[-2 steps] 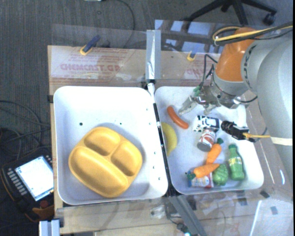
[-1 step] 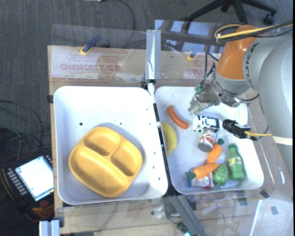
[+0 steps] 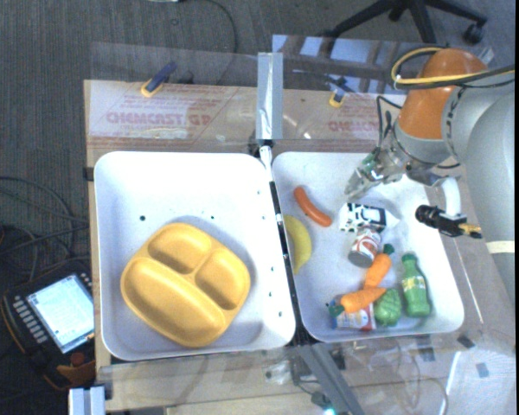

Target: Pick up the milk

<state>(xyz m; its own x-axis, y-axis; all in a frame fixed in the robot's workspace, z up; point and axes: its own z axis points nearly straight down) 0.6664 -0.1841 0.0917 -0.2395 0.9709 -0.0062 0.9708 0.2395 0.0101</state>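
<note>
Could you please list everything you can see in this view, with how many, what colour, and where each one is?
bins: 2, white, side by side on the bench.
divided tray: 1, yellow, in the left bin.
milk: 1, white with black patches, lying in the right bin just below the gripper.
sausage: 1, orange-red, right bin, upper left.
banana: 1, yellow, against the right bin's left wall.
can: 1, red and silver, below the milk.
carrots: 2, orange, lower right bin.
bottle: 1, green, by the right wall.
handheld screen: 1, dark, on the floor at left.
gripper: 1, grey, above the milk, holding nothing visible.
</note>
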